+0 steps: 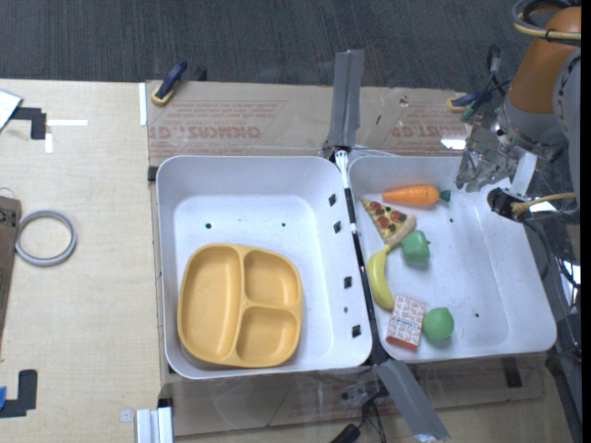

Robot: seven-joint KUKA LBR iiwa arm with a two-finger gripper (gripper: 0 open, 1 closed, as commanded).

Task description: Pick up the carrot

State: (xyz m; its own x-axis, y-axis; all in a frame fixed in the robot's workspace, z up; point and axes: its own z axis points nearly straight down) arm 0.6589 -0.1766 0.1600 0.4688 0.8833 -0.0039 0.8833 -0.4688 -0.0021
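Note:
An orange carrot (pixel 412 194) with a green stem end lies flat near the back of the right bin (pixel 489 284), its stem pointing right. My gripper (pixel 474 175) hangs over the bin's back right corner, a short way right of the carrot and apart from it. Nothing shows between its fingers.
In the right bin also lie a pizza slice (pixel 387 220), a banana (pixel 379 278), two green pieces (pixel 416 246) (pixel 438 323) and a small red-and-white box (pixel 405 321). The left bin (pixel 185 192) holds a yellow divided plate (pixel 242 305). A tape roll (pixel 42 237) lies on the bench at left.

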